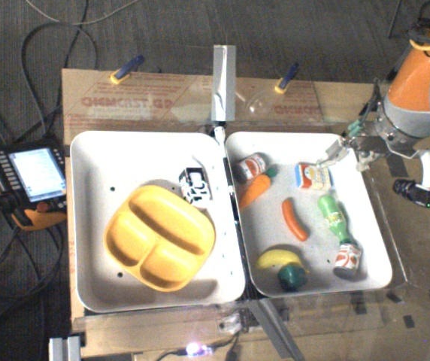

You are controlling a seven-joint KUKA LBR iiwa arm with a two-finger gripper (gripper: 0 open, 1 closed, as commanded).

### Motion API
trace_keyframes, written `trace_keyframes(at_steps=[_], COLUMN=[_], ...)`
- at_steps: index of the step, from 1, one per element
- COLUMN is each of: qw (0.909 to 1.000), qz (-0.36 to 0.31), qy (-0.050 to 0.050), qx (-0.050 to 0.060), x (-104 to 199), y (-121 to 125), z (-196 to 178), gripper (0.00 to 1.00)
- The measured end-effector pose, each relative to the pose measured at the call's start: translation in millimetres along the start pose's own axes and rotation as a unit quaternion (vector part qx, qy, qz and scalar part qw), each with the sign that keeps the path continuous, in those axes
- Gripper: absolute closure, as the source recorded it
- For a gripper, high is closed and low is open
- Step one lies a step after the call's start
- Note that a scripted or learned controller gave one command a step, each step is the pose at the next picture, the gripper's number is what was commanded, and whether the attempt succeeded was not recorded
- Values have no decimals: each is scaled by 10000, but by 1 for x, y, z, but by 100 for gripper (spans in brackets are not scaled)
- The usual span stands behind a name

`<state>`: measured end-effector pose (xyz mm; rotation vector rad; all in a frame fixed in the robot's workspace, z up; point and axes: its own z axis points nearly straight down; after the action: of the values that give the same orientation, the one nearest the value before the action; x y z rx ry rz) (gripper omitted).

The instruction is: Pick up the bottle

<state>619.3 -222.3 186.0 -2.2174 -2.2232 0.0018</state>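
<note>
Bottle: you will find the green bottle (333, 215) lying in the right bin (377, 209), toward its right side, neck pointing to the lower right.
Gripper: your gripper (344, 147) hangs at the upper right of the frame, over the right bin's top right corner. Whether it is open or closed you cannot tell at this size. Nothing shows between its tips.
Arm: the orange band (413, 81) and grey wrist are cut off by the frame's right side.
Near the bottle: a small white carton (312, 176) just above it, an orange sausage (295, 219) to its left, a small can (347, 258) touching its neck end.
Rest of the right bin: a carrot (253, 191), another can (251, 166), a banana (277, 259) partly covered by a dark green round thing (292, 277).
Left bin (95, 156): a yellow divided plate (160, 235) hides part of a black-and-white object (194, 184) you cannot identify.
Far left: a handheld screen (28, 173), its lettering too small to read.
</note>
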Motion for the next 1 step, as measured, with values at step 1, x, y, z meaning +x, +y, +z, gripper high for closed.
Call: trace_keyframes(at_steps=[1], qw=[10000], qz=[-30], qy=[37], qx=[-40], x=[8], y=[-30], z=[89], gripper=[0])
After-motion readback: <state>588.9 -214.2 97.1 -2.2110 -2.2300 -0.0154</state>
